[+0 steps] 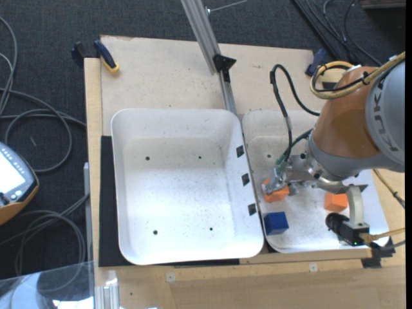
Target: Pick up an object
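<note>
In the right bin [302,240], my gripper [278,184] hangs low over the left part, close to the wall between the two bins. A small orange block [275,196] lies right under and against the gripper's tip, partly covered by it. A blue cube [275,222] sits on the bin floor just in front of the orange block, apart from the gripper. A second orange piece [335,202] lies further right, half hidden under the arm's wrist.
The left bin [174,185] stands beside the right one. A slanted metal rail [205,31] runs down to the bins' shared wall. Blue clamps [106,55] sit at the bench's back corners. Cables lie on the dark floor at the left.
</note>
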`<state>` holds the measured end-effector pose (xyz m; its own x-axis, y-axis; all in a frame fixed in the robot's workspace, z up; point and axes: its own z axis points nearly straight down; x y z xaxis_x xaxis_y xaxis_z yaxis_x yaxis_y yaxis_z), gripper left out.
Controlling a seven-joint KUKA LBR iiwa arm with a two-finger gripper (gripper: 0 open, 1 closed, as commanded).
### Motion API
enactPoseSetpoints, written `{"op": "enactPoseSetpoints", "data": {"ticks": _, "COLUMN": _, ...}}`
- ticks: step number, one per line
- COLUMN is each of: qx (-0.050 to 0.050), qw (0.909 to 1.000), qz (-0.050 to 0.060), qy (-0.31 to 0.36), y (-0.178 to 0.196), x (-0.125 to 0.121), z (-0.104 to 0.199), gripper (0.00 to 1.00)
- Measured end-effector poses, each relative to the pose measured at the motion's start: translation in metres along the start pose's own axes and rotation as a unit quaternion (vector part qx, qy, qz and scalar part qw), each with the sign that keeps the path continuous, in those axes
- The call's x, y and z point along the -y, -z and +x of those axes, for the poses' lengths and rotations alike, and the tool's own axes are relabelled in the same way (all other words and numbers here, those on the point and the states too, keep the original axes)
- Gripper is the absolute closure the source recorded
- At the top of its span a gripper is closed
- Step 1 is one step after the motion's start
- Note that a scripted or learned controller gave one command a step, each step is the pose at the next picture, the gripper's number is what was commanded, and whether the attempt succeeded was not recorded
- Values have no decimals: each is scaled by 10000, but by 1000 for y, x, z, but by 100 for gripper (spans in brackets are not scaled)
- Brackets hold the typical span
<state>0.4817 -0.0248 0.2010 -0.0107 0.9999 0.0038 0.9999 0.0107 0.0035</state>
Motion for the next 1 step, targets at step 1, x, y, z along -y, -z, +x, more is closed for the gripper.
{"op": "enactPoseSetpoints", "data": {"ticks": 1, "qx": 7, "qw": 10000, "qz": -3, "qy": -7, "y": -2, "x": -56, "z": 63, "gripper": 100}}
